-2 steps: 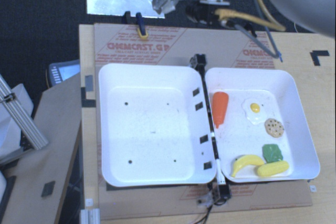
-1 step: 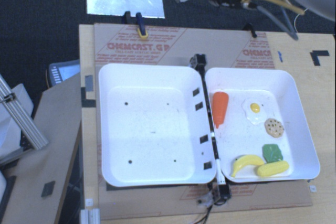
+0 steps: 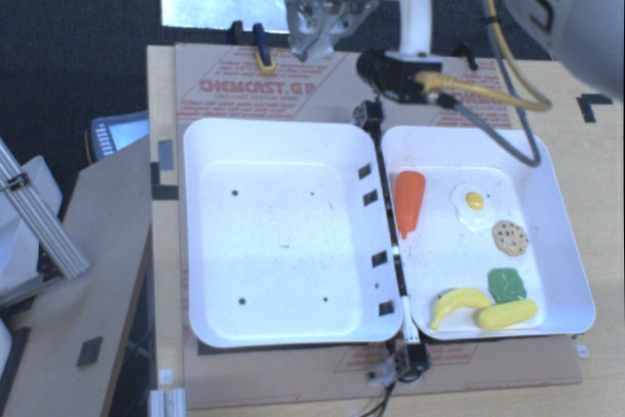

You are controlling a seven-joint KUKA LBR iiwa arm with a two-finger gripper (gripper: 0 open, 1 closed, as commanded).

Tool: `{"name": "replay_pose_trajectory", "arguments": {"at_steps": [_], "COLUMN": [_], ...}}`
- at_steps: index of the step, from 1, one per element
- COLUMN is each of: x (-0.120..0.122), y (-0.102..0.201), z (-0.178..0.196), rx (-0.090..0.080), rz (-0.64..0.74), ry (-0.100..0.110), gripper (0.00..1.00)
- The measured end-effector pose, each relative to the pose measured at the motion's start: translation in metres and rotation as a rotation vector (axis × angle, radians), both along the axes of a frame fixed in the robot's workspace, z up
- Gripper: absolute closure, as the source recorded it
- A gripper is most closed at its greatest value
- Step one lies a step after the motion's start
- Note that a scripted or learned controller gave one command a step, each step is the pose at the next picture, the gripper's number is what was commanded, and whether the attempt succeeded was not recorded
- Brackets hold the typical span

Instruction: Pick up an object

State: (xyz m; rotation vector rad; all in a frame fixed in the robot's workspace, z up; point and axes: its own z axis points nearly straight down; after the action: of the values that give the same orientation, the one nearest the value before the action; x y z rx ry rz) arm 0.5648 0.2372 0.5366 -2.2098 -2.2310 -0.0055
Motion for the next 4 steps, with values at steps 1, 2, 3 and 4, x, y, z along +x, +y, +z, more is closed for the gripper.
{"name": "replay_pose_trajectory", "arguments": {"at_steps": [1,2,3,4], "x": [0.056,0.065,0.077,0.105], "y": [-0.028,-0.012,-0.003,-0.04], "z": [-0.002,-0.001,-0.002,-0.001], "rx": [-0.004,-0.003,-0.003,-0.004], "rz": [-0.012,-0.006,-0.005,-0.012], "ry": [0.0,-0.001,-0.001,-0.002], "gripper": [1.0,1.0,1.0,1.0]}}
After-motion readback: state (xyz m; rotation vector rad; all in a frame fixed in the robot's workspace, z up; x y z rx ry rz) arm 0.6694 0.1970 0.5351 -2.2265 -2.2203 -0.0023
